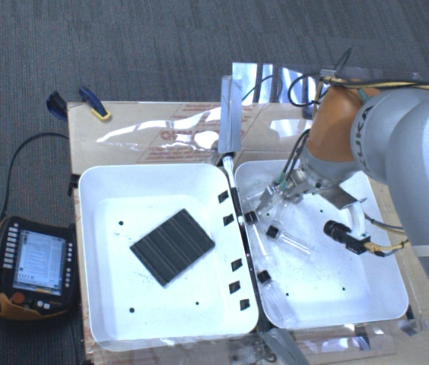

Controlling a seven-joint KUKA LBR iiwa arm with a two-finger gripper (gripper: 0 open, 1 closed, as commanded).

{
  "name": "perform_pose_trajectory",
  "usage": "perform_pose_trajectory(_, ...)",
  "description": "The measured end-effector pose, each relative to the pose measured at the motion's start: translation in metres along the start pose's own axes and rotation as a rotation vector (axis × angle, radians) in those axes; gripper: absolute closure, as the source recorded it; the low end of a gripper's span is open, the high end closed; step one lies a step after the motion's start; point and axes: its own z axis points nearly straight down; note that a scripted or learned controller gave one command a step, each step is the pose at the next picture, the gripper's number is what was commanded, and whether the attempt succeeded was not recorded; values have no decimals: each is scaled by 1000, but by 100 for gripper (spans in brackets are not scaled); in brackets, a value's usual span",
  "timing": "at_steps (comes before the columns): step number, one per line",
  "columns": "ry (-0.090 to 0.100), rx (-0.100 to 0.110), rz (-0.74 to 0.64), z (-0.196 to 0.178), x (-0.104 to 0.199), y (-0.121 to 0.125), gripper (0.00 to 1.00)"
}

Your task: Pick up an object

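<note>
Bench with two white bins point(93, 204), dark ribbed pad point(173, 245) in left, pincer point(264, 204) state unclear

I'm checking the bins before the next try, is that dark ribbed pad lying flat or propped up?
Flat. The dark ribbed pad lies face-up on the floor of the left bin, turned at a slant, touching no wall.

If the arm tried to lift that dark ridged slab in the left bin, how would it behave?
The dark slab looks stiff, since it keeps straight edges. It lies flat on the left bin floor, so it probably offers little edge to grip. Its ridges may reduce slipping. Unlikely to roll.
</note>
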Motion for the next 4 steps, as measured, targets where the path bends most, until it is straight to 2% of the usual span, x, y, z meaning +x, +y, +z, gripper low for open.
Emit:
perform_pose_trajectory(1, 2, 3, 4, -7, -1, -1, 100)
perform_pose_trajectory(2, -1, -2, 36, -126, 46, 13, 100)
perform_pose_trajectory(3, 0, 0, 90, -139, 80, 21, 100)
perform_pose_trajectory(4, -1, 0, 62, -150, 106, 28, 100)
